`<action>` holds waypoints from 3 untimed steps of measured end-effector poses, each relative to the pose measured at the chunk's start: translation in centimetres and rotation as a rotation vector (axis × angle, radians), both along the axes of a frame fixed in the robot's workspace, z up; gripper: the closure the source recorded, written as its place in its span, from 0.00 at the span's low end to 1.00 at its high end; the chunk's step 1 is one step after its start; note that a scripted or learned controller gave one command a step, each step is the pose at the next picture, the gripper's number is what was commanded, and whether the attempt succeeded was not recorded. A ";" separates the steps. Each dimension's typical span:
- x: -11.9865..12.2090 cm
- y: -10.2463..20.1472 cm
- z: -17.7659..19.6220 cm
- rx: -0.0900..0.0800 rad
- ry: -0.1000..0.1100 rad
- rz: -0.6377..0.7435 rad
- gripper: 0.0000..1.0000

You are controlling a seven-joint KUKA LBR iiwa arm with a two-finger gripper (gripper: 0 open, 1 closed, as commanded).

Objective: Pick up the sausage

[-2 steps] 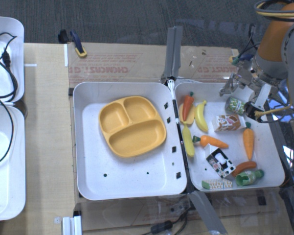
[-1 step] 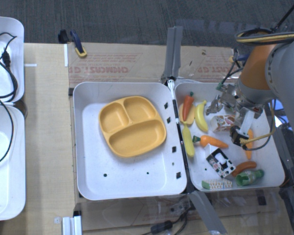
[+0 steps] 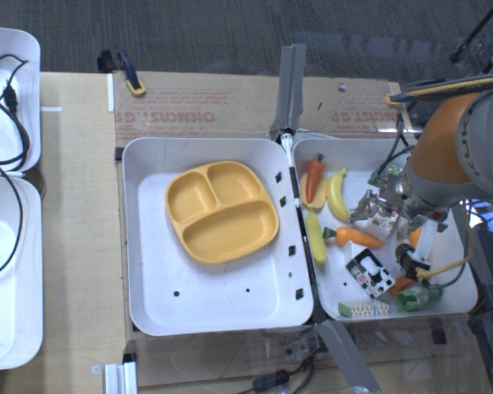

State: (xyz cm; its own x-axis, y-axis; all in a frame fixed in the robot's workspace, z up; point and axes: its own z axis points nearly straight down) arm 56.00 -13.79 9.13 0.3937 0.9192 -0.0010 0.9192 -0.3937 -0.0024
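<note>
The right bin (image 3: 463, 298) holds several toy foods. A reddish-orange, sausage-shaped piece (image 3: 314, 181) lies upright against the bin's left wall, next to a yellow banana (image 3: 337, 195). My gripper (image 3: 371, 210) hangs low over the middle of the bin, to the right of the banana and just above an orange carrot (image 3: 358, 236). The sausage-shaped piece is about a hand's width to its left and apart from it. The grey wrist with the orange band (image 3: 443, 138) reaches in from the right and hides the bin's right part.
A second yellow piece (image 3: 316, 238) lies along the divider. A black-and-white block (image 3: 369, 271), a green item (image 3: 417, 300), a small reddish piece (image 3: 400, 285) and a pale strip (image 3: 364, 309) sit near the front. The left bin (image 3: 148, 294) holds a yellow divided plate (image 3: 221, 212).
</note>
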 end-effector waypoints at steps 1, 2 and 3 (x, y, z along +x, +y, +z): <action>1.1 -2.0 0.0 0.000 -0.002 0.343 0.00; -7.0 1.3 2.5 0.001 0.000 0.324 0.00; -8.1 -7.2 1.2 0.009 -0.001 0.294 0.00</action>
State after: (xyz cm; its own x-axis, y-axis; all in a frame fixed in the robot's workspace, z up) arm 47.86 -21.01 10.36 0.1105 0.9938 0.0077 0.9939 -0.1105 -0.0037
